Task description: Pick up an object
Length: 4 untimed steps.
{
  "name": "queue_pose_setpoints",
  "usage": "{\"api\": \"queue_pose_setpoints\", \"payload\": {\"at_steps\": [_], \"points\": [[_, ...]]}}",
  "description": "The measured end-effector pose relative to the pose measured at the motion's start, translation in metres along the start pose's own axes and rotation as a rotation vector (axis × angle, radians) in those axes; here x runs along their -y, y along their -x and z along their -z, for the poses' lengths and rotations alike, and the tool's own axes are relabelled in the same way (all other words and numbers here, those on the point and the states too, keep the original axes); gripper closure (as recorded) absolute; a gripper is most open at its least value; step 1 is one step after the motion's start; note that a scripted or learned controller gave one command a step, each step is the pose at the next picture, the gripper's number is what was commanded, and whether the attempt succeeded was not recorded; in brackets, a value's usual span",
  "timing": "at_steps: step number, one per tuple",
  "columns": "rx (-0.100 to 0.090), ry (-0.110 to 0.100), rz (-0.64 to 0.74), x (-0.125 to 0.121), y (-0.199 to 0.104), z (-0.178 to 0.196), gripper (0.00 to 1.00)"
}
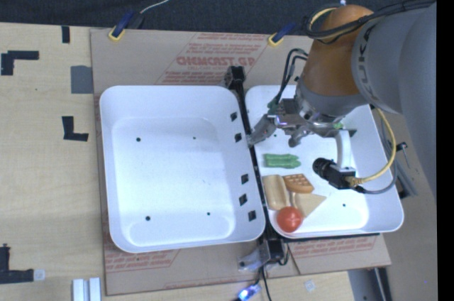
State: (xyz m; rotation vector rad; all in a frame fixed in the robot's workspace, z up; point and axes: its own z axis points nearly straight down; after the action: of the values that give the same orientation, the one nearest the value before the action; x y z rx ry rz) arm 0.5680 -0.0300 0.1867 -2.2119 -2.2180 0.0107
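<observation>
In the right bin, several small objects lie near the left wall. They are a green piece, a tan bread-like piece, an orange waffle-like piece, a pale wedge and a red ball. My gripper hangs over the bin's left part, just above the green piece. It is open, with bare white bin floor showing between its fingers. Nothing is held.
The left bin sits beside the right one, and black clips run along the shared wall. A black connector with a yellow cable hangs from the arm beside the objects. Cardboard lies under both bins.
</observation>
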Motion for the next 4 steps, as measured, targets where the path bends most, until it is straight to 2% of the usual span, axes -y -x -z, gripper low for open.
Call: {"api": "queue_pose_setpoints", "payload": {"at_steps": [1,2,3,4], "points": [[0.005,0.017,-0.003,-0.063,0.045,0.038,0.00],[0.001,0.024,0.007,-0.064,-0.046,0.170,0.00],[-0.001,0.018,0.006,-0.036,-0.101,0.247,0.00],[-0.005,0.023,0.012,-0.019,-0.213,0.355,0.00]]}}
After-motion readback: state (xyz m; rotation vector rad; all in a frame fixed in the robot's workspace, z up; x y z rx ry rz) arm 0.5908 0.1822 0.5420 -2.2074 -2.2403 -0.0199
